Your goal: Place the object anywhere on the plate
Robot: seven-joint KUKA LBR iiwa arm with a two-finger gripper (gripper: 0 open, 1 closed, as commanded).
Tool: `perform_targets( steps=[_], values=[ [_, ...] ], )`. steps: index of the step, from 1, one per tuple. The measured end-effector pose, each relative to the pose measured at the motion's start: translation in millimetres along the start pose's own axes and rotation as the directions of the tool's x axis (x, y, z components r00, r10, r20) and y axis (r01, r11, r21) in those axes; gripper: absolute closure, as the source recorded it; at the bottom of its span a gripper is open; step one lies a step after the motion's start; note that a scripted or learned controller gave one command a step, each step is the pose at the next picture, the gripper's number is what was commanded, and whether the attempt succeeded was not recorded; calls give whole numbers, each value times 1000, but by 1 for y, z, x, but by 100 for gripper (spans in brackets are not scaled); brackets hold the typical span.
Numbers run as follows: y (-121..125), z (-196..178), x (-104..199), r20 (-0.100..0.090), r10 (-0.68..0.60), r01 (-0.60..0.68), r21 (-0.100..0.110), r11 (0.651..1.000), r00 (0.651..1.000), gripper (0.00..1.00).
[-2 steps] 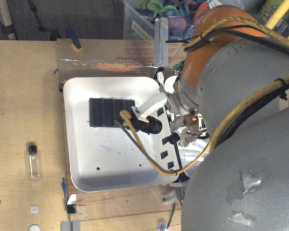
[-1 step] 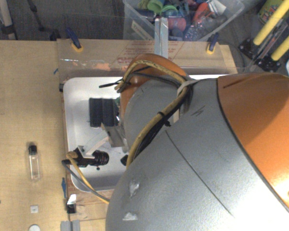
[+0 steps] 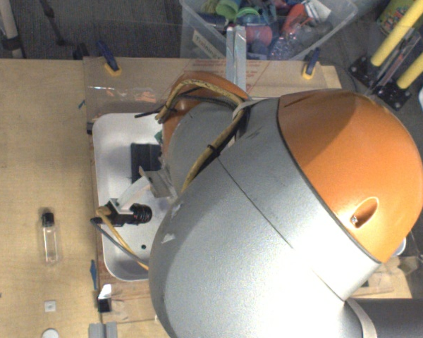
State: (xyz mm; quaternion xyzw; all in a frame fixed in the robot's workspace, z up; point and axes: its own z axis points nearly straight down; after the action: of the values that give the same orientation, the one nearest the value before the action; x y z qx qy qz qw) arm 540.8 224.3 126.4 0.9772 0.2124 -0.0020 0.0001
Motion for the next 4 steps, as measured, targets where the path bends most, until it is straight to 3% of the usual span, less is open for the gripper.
perform_targets(
  steps=[1, 2, 3, 4],
  values=[
    [-24, 37, -53, -15, 49, -49, -3, 999, 999, 100],
    [18, 36, -72, -14, -305, 305, -3, 952, 952, 100],
    [127, -57, -126, 0, -632, 632, -1, 775, 775, 100],
    [47, -148, -90, -1, -503, 503, -1, 864, 864, 100]
  ],
)
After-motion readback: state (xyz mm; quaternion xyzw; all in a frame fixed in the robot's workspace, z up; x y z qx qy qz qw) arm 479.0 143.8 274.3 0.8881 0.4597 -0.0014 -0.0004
